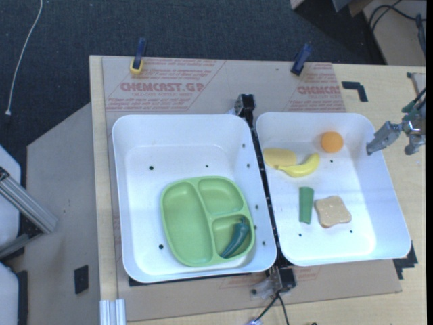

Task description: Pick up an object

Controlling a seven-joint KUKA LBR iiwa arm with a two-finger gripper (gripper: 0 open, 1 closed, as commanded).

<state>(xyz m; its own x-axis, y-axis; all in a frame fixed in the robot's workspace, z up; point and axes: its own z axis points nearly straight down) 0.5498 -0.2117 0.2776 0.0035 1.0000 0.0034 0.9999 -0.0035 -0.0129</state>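
The gripper (396,137) sits at the right edge of the frame, above the right bin's (379,235) upper-right rim, released and grasping nothing. Judged step: approach, with no object selected yet. Candidates lie in the right bin, the orange ball (331,141) nearest; the next move calls for travel left and descent over it

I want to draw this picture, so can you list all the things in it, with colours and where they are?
bins: 2, white, side by side on the bench
plate: 1, green, divided, left bin
pepper: 1, dark green, plate's lower right compartment
banana: 1, yellow, right bin
lemon-like piece: 1, yellow, beside banana
orange: 1, orange, right bin, top
green stick: 1, right bin
bread slice: 1, tan, beside stick
clamps: 2, blue, board's top edge
end effector: 1, grey, right bin's right rim
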